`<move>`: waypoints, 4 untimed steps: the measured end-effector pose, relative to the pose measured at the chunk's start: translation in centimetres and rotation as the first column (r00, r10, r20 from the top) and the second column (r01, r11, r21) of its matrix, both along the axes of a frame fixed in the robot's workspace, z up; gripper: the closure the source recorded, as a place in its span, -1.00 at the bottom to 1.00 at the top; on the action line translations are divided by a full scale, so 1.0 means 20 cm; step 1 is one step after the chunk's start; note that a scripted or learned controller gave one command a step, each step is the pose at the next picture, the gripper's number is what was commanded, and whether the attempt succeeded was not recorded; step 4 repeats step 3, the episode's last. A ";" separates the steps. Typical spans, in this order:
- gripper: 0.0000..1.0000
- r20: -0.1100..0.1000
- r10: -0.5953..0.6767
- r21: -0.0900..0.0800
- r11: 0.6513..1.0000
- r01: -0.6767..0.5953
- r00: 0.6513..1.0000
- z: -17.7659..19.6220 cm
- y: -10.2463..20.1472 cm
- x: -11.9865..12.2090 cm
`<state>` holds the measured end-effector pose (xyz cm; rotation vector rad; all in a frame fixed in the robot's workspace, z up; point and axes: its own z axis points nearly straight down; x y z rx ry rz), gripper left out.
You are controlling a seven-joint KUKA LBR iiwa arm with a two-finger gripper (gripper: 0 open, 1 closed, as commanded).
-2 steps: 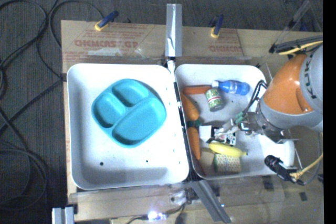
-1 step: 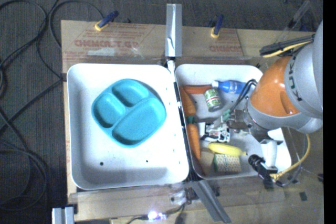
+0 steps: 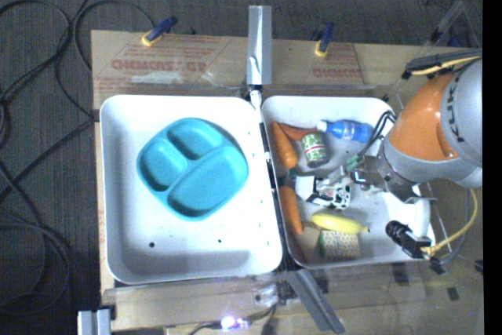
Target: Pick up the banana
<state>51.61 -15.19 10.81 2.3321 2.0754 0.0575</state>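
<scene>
- Reaching into the right bin [image 3: 383,107] from its right edge, arm sits over the bin's middle; gripper [image 3: 339,191] is dark clutter there — can't tell its state.
- Banana [image 3: 339,223] lies flat nr the front edge of the right bin, roughly mid-width, just beside a patterned block [image 3: 339,245] in front of it.
- Two carrots [image 3: 284,143] run along the bin's left wall; green can [image 3: 314,147] & blue-capped bottle [image 3: 347,129] sit toward the back edge.
- Left bin [image 3: 118,247] holds a blue divided plate [image 3: 193,166], well apart from the work.
- Judgement: gripper looks short of the banana, toward the bin's back. To do it well: shift toward front edge, centre over banana's midsection, grip across its narrow width, descend straight, avoid nudging the block.
</scene>
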 end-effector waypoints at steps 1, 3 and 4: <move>-1.00 0.004 -0.392 0.010 0.920 0.392 0.920 0.00 0.09 -0.08; -1.00 -0.040 -0.594 -0.014 0.805 0.594 0.804 0.09 0.08 -0.16; -1.00 -0.040 -0.594 -0.014 0.805 0.594 0.804 0.09 0.08 -0.16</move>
